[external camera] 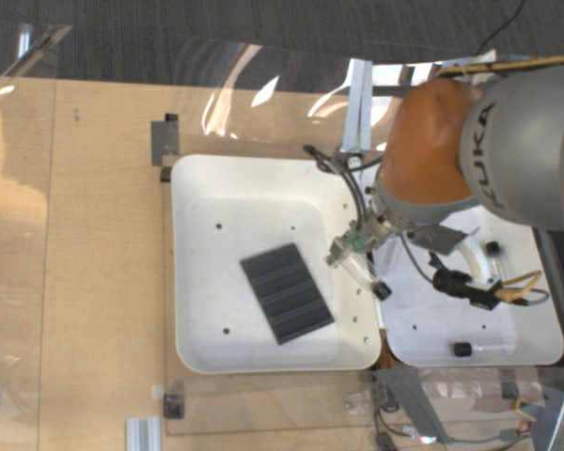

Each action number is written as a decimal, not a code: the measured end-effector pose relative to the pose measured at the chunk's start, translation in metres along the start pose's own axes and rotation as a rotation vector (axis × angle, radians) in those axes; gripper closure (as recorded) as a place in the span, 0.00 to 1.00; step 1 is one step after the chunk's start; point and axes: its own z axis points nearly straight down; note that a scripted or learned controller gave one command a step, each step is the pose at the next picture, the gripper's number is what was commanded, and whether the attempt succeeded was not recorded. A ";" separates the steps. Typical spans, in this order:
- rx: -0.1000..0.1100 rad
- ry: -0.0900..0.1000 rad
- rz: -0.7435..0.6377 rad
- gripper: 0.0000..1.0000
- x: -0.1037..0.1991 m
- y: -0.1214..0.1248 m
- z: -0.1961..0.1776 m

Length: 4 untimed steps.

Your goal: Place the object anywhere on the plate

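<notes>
Dark ridged plate (287,293) — left bin (197,252)

You've got bright, even overhead light here, nothing dim. The left bin (197,252) is close to blown out, with only soft grey shading along its inner walls. Watch the clear sheet on the desk (75,252): it throws white streaks of glare near the top, behind the bins. The dark ribbed plate (287,292) stays readable, with hardly any shadow. The arm (508,148) up close looks a bit soft, and the small bits near the wrist are fuzzy.
</notes>
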 end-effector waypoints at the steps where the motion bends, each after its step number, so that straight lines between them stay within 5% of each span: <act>1: -0.002 -0.001 -0.237 1.00 0.007 0.079 0.000; 2: 0.001 0.001 -0.033 1.00 0.049 0.106 0.063; 3: -0.033 -0.020 -0.375 1.00 0.101 0.045 0.084; 4: -0.028 -0.020 -0.666 1.00 0.183 0.075 0.087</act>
